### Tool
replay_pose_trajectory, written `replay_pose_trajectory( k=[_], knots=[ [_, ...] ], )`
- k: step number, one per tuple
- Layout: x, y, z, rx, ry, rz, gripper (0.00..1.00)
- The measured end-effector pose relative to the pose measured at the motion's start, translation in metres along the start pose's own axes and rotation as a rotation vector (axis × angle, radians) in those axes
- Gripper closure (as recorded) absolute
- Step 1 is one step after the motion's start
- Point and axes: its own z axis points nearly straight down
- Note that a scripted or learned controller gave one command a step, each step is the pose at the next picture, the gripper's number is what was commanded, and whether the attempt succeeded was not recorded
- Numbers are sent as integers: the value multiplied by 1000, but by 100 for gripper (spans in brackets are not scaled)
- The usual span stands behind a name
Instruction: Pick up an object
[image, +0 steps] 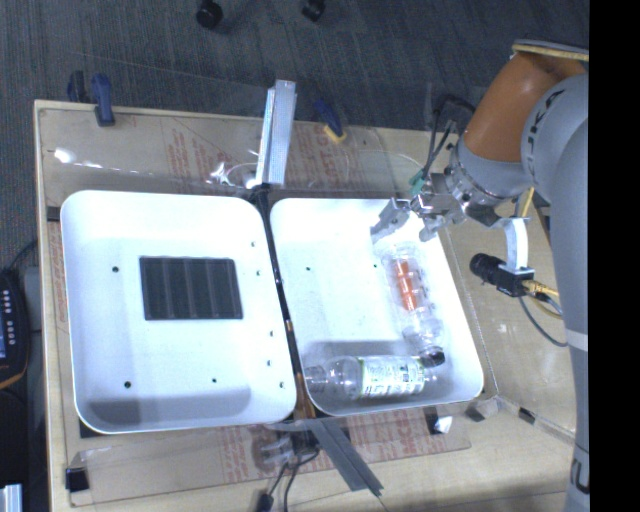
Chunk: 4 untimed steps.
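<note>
Nothing is lifted yet, so the whole pick lies ahead. The gripper (412, 217) hangs over the right bin (330, 300) at that bin's one o'clock corner, its two pale fingers spread apart with nothing between them. Just below it, toward five o'clock, lies a clear plastic bottle with an orange label (411, 292), lengthwise along the bin's three o'clock wall, its dark cap pointing to six o'clock. A second clear bottle (372, 376), with a pale printed label, lies crosswise along the six o'clock wall, close to the first one's cap end. Both are smooth, round and glossy, so I judge they could roll or slip under a pinch. The bins are shallow white trays with rounded corners and matte floors. The left bin (100, 300) holds a flat dark rectangular pad with ribbed stripes (190, 288), near its centre. The orange-labelled bottle looks the nearest candidate.
</note>
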Motion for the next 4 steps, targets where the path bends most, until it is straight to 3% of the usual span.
replay_pose_trajectory(
  k=[1, 2, 3, 4],
  knots=[
    [1, 16, 41, -1, 1, -167, 0],
    [0, -9, 44, -1, 0, -192, 0],
    [1, 1, 22, -3, -2, -288, 0],
    [1, -12, 37, -2, -1, -356, 0]
  ],
)
